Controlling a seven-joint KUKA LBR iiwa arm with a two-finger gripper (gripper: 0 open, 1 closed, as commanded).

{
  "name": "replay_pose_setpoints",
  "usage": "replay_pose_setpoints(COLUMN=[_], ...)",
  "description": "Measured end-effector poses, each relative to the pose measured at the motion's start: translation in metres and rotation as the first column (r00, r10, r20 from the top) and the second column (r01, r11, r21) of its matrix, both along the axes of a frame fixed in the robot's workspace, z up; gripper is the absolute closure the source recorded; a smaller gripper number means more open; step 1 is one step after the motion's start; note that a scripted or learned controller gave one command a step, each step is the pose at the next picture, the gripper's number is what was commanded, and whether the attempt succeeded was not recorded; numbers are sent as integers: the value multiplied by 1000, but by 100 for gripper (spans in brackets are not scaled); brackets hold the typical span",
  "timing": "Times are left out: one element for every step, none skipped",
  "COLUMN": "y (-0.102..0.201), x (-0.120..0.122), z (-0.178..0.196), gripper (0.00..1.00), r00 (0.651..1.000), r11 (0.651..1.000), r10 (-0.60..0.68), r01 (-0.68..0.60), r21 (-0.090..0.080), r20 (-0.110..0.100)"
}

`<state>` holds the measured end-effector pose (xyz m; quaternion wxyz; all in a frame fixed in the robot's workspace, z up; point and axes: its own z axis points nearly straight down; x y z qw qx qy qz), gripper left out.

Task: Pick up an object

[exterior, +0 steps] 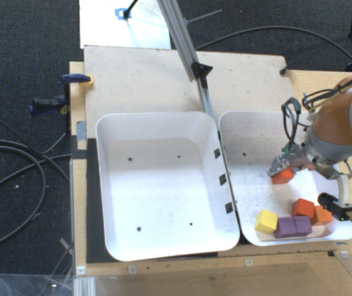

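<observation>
My gripper hangs over the middle of the right bin, at the end of the grey and orange arm that comes in from the right. An orange block lies right at the gripper's tip, partly covered by it; whether it is gripped or only touched I cannot tell. At the front of the same bin sits a cluster of blocks: a yellow one, a purple one, a red-orange one and a small orange one.
The left bin stands beside the right one, sharing a raised middle wall. A slanted metal pole crosses the bench from the top. Cables loop off the arm's wrist.
</observation>
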<state>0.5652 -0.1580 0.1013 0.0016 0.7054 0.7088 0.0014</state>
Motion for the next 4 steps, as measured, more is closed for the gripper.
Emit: replay_pose_setpoints(y=[74, 69, 154, 193], x=[6, 6, -18, -67], z=[27, 36, 91, 106], gripper=[100, 100, 100, 100], r00=[1000, 1000, 1000, 1000], r11=[1000, 1000, 1000, 1000], r10=[10, 4, 11, 7], r01=[-10, -4, -11, -7], r21=[3, 1, 5, 3], r20=[0, 1, 2, -4])
